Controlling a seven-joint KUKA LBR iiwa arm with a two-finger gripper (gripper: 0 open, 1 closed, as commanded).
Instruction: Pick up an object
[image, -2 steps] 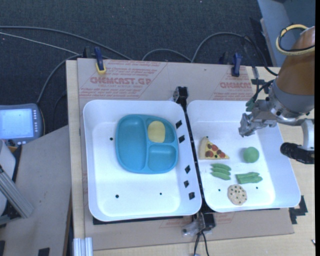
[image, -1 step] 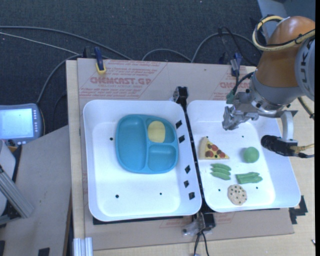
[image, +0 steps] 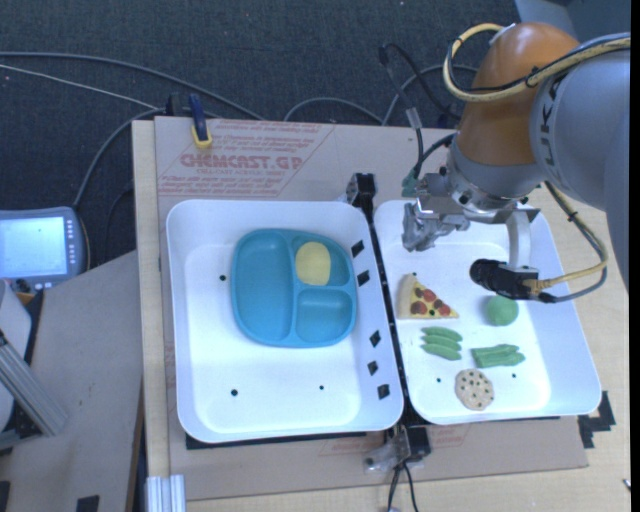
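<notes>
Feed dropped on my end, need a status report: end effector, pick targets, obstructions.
End effector above right bin, far-left corner, nothing visibly held. Pizza slice lies just below it. Nothing lies between the two.

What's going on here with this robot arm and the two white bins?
A grey robot arm with an orange band reaches in over the right white bin, its gripper hanging above that bin's upper left part, with nothing visibly held. Below it lie a toy pizza slice, a green ball, two green pea pods and a chocolate chip cookie. The left white bin holds a blue divided tray with a yellow lemon-like piece in one compartment.
</notes>
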